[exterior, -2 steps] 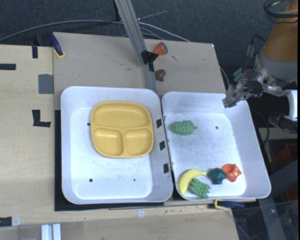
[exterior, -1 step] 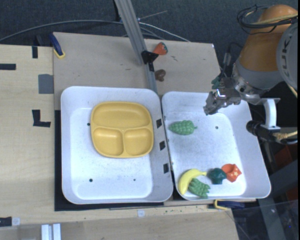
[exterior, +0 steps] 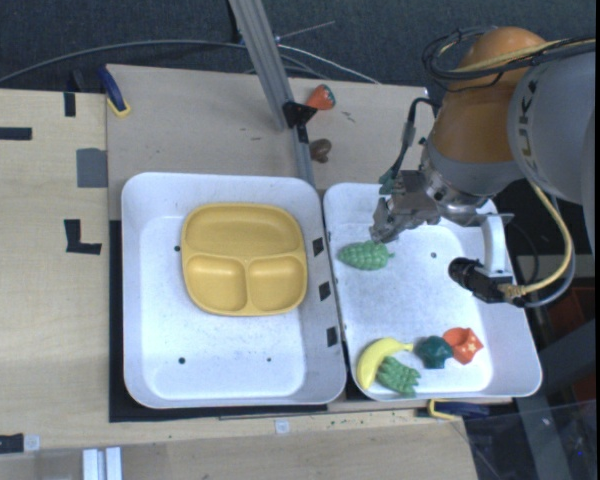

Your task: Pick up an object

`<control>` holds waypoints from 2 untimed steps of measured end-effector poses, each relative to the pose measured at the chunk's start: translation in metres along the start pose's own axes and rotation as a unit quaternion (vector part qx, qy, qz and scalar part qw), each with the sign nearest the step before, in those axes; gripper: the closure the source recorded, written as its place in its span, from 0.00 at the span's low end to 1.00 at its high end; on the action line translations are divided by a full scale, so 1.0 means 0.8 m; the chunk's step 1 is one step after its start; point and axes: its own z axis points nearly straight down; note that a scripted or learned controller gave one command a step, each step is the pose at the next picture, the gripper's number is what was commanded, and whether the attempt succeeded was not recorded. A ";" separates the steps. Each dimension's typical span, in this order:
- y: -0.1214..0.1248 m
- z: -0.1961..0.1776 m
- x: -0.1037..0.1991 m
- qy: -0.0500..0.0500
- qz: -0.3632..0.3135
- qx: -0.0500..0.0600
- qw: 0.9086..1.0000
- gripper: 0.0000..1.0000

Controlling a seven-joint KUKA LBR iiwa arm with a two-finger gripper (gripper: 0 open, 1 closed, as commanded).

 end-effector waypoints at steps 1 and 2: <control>0.004 0.014 0.072 0.000 -0.001 0.000 1.000 1.00; -0.008 0.006 0.145 0.000 -0.001 -0.001 1.000 1.00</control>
